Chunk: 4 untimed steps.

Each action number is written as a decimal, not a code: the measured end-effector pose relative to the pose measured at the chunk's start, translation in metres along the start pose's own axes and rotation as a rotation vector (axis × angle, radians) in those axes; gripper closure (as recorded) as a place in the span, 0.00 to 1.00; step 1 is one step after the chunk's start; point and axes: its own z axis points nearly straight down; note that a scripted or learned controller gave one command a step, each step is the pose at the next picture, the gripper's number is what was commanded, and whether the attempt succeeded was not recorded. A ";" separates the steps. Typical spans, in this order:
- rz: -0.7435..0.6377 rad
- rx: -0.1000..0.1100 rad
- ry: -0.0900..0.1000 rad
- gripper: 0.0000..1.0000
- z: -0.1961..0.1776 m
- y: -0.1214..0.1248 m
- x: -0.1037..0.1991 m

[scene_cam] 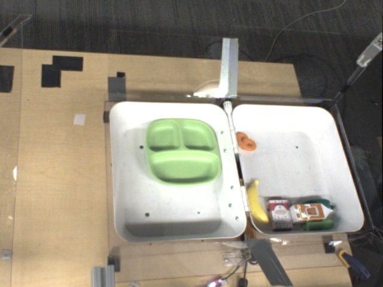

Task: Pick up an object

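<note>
two white bins sit side by side on the wooden worktop (54,178), split by a central divider (234,160). all places below are taken from that divider.

left of the divider: the left bin (128,220) carries a green sectioned plate (181,150), lying flat, in the upper middle of the bin, its right edge near the divider but apart from it. rest of that bin floor is bare white.

right of the divider: the right bin (299,130) holds the loose things.
- small orange piece (245,141), just beside the divider, in the upper part of the bin, well apart from everything else.
- banana (256,202), lying along the divider near its lower end, close to the bin's left wall.
- dark red packet (279,213), just right of the banana, touching or nearly touching it; cannot tell which.
- orange-and-white carton (309,211), beside the red packet, farther from the divider, along the bin's lower wall.
- green item (319,224), tucked under or against the carton at the lower wall; shape unclear.

the banana, packet, carton and green item are crowded together in the lower corner; each is hemmed by a neighbour or a wall. the orange piece stands free.

a metal post (230,64) rises above the top end of the divider.

tool: state cannot be told.
</note>
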 end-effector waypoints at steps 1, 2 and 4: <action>0.128 -0.001 0.000 1.00 0.000 0.000 0.000; 0.166 0.003 0.003 1.00 0.204 0.000 0.007; 0.509 0.004 0.005 0.00 0.314 -0.034 0.042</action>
